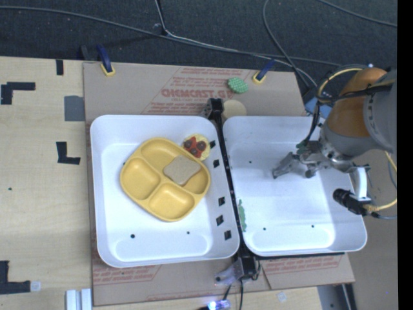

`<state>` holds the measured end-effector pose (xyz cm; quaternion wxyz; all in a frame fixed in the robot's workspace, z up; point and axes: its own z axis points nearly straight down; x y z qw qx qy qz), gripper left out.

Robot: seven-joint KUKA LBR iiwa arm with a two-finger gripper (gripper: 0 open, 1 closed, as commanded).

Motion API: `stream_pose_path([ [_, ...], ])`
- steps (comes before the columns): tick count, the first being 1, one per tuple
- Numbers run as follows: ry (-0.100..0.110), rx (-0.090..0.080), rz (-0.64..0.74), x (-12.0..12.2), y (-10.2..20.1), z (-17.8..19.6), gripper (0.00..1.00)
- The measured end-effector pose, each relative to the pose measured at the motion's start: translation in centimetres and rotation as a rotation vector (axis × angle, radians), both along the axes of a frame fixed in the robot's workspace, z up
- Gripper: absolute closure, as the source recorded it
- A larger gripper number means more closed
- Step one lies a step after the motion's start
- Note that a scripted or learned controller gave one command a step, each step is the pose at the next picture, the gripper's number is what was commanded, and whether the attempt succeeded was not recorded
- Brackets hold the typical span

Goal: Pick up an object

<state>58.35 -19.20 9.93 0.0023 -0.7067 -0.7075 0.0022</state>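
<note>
1. Gripper (282, 169) low over right bin (284, 228), reaching in from the right; fingers' spread cannot be told, nothing seen held.
2. Candidate objects lie in left bin (110, 231): yellow divided plate (139, 176) carrying brown square (181, 169), red-dark item (196, 146) at its far-right edge.
3. Judgement: arm is well apart from them, so no grasp begun.

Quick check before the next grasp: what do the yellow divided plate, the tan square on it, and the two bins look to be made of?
Yellow divided plate: likely moulded plastic, smooth with a slight sheen, rounded compartment ridges. Tan square: matte and flat, looks like a toy bread slice, possibly foam or soft plastic; hard to tell. Left bin and right bin: glossy white, probably plastic, with rounded corners.
</note>
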Motion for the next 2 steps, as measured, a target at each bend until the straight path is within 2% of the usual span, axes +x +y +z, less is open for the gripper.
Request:
stream_pose_path([
  [1,-0.004,0.0,0.001,0.1,0.1,1.4,1.0],
  [2,-0.01,-0.001,0.001,0.5,0.5,5.7,1.0],
])
